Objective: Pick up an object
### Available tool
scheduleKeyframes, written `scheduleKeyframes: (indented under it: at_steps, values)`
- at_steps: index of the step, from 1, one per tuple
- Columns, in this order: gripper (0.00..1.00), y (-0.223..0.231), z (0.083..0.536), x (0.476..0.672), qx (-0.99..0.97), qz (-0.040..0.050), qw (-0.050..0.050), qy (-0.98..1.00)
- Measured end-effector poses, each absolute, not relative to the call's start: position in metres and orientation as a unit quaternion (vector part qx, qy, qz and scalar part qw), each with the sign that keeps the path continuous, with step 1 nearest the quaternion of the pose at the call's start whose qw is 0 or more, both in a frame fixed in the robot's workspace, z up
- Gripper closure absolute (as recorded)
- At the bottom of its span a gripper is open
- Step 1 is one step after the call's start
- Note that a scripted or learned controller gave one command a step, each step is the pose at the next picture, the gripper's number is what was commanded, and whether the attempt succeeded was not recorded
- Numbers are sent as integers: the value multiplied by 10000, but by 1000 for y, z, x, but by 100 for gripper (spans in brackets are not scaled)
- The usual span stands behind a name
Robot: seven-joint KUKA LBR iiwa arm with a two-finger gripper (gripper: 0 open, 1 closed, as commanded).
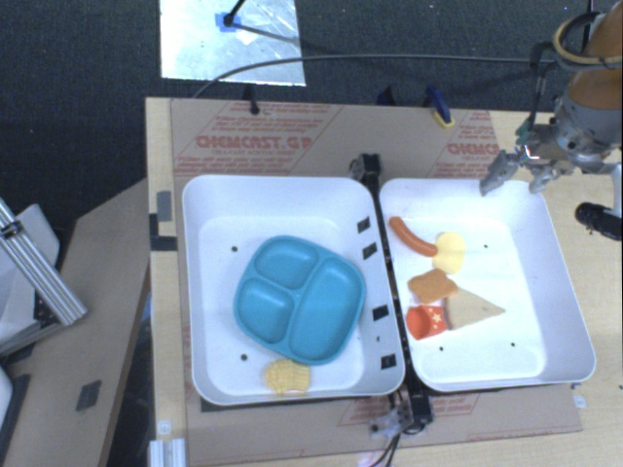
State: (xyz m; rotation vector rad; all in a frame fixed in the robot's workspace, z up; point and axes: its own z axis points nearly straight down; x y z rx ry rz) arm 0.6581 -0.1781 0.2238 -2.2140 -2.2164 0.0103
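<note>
- Orange sausage [414,236] lies in the right bin [560,251], with other food beside it.
- Tool [517,168] hovers above the bin's far rim, fingers apart, holding nothing.
- Approach step; next, descend over one item.

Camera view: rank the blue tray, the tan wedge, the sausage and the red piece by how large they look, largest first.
1. Blue tray, by far the largest.
2. Tan wedge.
3. Sausage and red piece: they look about alike, the sausage longer and thinner, so I won't rank them.
</note>
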Motion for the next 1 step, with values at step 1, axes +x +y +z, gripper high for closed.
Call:
scheduleKeyframes:
  at_steps: [1]
  values:
    - [0, -177, 233, 660, -7058, -4, -10, -7084]
